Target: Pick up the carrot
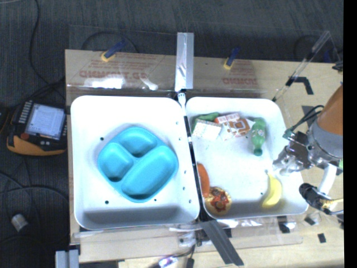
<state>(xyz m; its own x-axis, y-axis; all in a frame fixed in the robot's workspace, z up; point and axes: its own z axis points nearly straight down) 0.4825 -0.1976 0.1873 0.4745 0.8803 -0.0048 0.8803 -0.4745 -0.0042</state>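
Seen from above at a slant, a wooden bench holds two shallow white bins side by side. The left bin [83, 149] contains a blue divided plate [138, 162] with three compartments. The right bin [234, 161] holds several things: the carrot [203, 178] lies along the bin's left wall, toward the near corner, its lower end touching a round red and orange object [217, 199]. Along the far wall sit a few food packets [220, 126] and a green bottle [258, 135], and a banana [272, 192] rests by the near right corner. The robot's pincer [290, 158] hangs at the right rim of that same bin, just above the banana, with the grey arm and its orange band [337, 113] reaching in from the right. The carrot is well apart from the pincer, across the full width of the bin. Whether the pincer is released or clenched cannot be told from this angle.
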